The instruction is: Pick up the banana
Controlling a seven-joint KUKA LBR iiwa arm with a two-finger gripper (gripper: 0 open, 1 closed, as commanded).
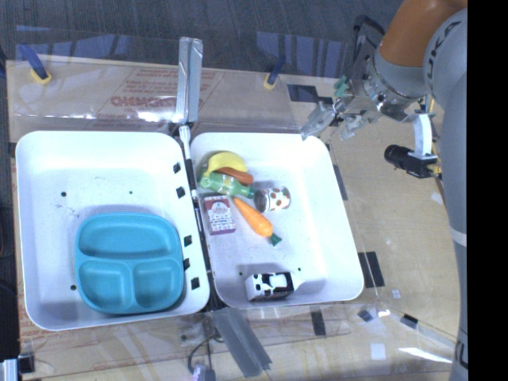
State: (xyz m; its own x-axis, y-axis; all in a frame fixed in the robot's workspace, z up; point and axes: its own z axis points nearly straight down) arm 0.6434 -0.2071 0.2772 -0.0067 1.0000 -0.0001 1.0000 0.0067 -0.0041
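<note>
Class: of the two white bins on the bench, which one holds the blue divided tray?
The left bin: the blue divided tray lies in it, while the right bin holds the banana and carrot.

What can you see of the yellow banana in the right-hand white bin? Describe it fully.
The yellow curved banana lies flat near the far left corner of the right white bin, beside the divider. It looks smooth, plasticky and whole. A green bottle-like item and a reddish piece press against its near edge. Nothing grips it.

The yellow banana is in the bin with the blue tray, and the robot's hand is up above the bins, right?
Not quite. The camera view shows the banana in the other bin, the right one; the blue tray sits in the left. The gripper is up above the bins.
</note>
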